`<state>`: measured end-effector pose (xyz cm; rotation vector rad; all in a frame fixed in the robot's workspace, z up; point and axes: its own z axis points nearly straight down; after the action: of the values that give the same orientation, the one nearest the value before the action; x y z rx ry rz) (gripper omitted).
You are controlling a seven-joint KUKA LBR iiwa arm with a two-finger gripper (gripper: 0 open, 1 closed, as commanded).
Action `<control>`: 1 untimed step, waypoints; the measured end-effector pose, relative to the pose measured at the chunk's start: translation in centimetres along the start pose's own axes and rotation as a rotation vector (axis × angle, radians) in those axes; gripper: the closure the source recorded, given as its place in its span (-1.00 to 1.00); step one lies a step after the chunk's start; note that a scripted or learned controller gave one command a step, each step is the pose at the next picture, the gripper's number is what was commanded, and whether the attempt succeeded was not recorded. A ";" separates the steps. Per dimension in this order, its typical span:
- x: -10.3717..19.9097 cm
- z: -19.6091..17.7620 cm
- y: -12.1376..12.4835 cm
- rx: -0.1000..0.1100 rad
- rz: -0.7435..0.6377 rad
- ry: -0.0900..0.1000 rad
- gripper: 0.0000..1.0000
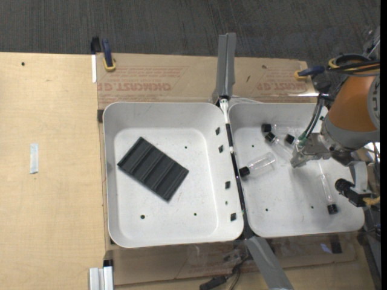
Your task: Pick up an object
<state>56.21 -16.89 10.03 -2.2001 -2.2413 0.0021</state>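
Note:
The right bin (284, 222) holds several clear tubes with black caps. One tube (257, 164) lies on its side near the bin's left wall. Two short ones (269, 133) (289, 139) sit towards the back. Another tube (326, 191) lies at the right, its cap near the front. My gripper (299, 158) hangs low over the right bin's middle-right, just in front of the short tube at the back and right of the lying tube. A dark grey ridged panel (152, 168) lies flat and slantwise in the left bin (121, 222).
A grey divider bar (227, 65) runs between the bins at the back. The arm's orange band (357, 104) and cables (317, 110) hang over the right bin's back right corner. Brown cardboard (157, 83) lies behind the bins, wooden bench (48, 162) to the left.

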 end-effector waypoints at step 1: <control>-1.3 1.0 9.1 0.006 -0.036 -0.001 -1.00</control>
<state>65.35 -18.01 8.98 -2.1567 -2.2775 0.0097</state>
